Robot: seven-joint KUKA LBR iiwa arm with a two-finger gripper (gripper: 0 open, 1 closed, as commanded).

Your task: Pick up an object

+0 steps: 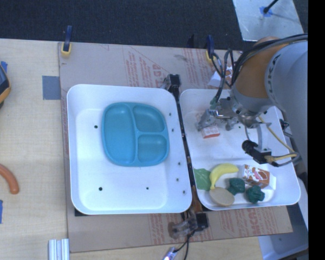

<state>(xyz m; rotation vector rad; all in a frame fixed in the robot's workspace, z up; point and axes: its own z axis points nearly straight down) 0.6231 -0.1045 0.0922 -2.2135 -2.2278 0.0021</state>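
gripper (210,124): low in right bin (195,145), over small red-and-white item (210,132); finger state cannot be told. advice: centre on item, close fully before lifting straight.

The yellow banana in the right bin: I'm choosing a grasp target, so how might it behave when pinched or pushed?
The banana looks smooth and curved, so it may slip or pivot when pinched. It seems a light toy, probably stiff. Wedged among neighbours near the right bin rim, it should hardly roll.

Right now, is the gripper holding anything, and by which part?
Cannot be told. The gripper is low in the right bin, over a small red-and-white item.
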